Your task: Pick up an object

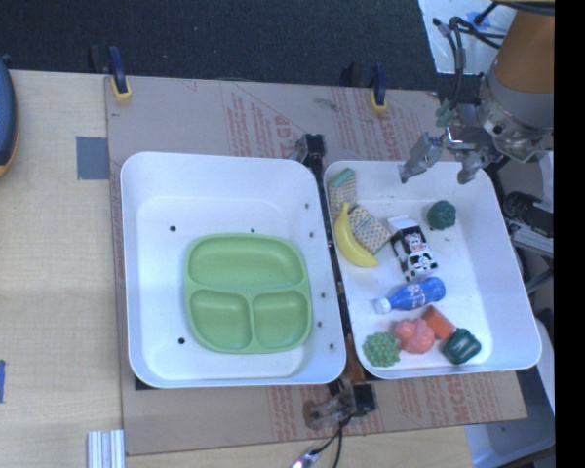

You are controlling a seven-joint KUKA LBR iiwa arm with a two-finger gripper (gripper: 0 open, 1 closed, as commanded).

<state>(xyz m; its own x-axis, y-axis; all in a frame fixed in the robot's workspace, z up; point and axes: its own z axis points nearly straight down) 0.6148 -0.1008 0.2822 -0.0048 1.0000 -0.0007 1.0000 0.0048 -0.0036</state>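
Camera view: both bins are seen from above on the table (49,261).
Hand (439,162): positioned over the far edge of the right bin (502,261); fingers are spread apart and nothing is held between them.
Right bin contents: a banana (349,240), a patterned pouch (370,228), a cow-print carton (415,250), a dark green ball (442,214), a blue bottle (413,294), a broccoli piece (381,347), a pink lump (415,334) and a dark green block (461,345) are noted, all lying apart from the hand.
Left bin (146,261): a green divided plate (247,292) is seated centrally.
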